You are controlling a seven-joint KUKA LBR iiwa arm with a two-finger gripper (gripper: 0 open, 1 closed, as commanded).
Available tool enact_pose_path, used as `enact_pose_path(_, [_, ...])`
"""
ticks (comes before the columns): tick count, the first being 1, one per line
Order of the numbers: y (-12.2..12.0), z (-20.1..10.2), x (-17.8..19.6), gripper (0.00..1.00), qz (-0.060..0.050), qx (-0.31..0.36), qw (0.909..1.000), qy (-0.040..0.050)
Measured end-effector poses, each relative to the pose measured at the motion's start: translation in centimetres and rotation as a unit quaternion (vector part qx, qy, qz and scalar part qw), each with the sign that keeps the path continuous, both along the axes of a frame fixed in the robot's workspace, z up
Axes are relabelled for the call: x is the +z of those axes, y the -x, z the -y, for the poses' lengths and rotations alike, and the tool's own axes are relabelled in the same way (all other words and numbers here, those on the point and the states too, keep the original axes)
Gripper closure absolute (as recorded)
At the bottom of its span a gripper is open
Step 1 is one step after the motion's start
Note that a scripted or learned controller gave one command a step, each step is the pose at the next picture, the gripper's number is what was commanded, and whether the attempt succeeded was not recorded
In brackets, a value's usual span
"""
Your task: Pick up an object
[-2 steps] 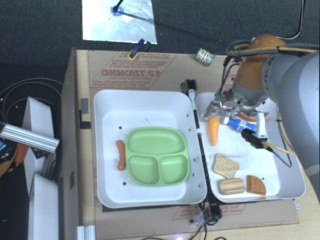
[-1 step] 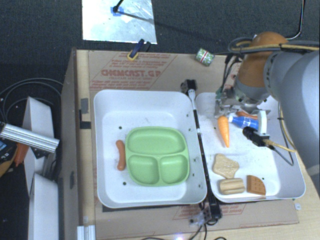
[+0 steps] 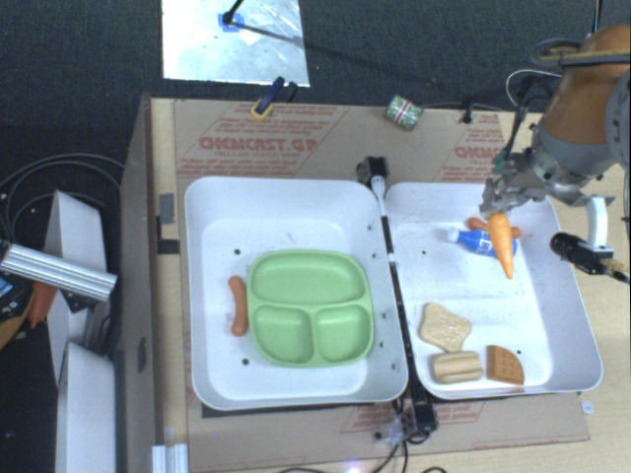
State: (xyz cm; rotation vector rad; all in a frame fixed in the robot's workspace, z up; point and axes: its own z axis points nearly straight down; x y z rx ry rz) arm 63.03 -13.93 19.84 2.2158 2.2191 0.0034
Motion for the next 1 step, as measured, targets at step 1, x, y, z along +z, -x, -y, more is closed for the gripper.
enact_pose_path(1, [3.19, -7.15, 1.80, 1.00, -0.002, 0.001, 1.0000, -0.0019])
